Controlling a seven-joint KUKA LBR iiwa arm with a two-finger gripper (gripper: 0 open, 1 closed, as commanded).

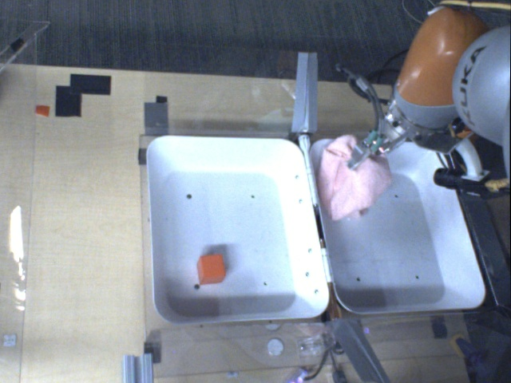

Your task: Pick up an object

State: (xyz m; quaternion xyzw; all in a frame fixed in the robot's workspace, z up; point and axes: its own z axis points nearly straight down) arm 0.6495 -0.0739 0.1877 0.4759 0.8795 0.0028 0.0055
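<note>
Camera view, read left to right: you have a pale wooden bench (80, 238) with a few black patches and a small orange marker near its far left corner. Next comes the left bin (231, 162), smooth white plastic, with one small orange block (211, 269) sitting near its front left. That block looks rigid and light, easy to pinch across flat faces, with open floor all around it.

Past the divider, the right bin (415, 294) holds a pink cloth (351, 183) bunched against its back left corner. You should expect it to be soft, limp and light; it will drape and stretch rather than lift as one piece, so take a raised fold near the top edge.

The gripper (363, 154) sits at that upper edge of the cloth, fingers pinched into a fold, and the cloth seems caught between them. Room is tight there, with the bin wall and divider just beside.
</note>
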